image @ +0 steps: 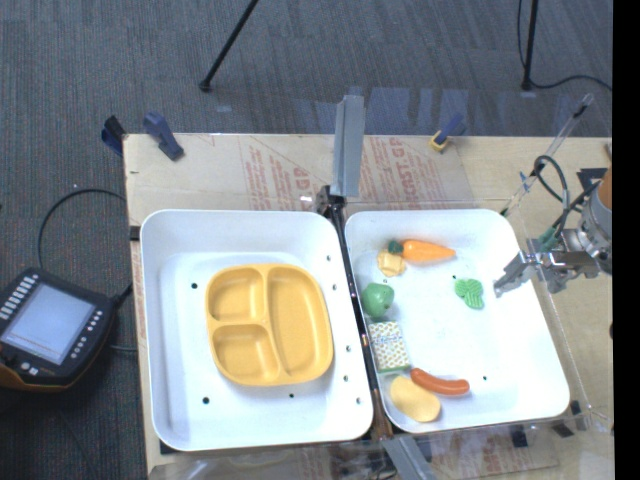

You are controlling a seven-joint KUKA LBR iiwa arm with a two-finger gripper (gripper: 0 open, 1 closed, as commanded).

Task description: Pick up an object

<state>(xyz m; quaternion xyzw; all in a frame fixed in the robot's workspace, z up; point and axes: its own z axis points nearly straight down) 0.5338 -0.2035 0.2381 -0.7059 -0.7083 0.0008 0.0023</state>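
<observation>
So the end effector (512, 276) is hanging over the right edge of the right bin (520, 368), and honestly I can't tell if it's apart or together from up here. Closest thing is the little green broccoli piece (469, 291) just to its left, not touching; further left are the toy carrot (427, 252), a yellow chunk (391, 263) and a green pepper-looking thing (377, 297). Down-left of it sit a patterned packet (389, 346), a hot dog (440, 382) and a yellow potato-ish blob (414, 399), and the yellow divided plate (268, 324) is way off in the left bin (170, 368).

Teach pendant (47, 330), seemingly floor-level
</observation>
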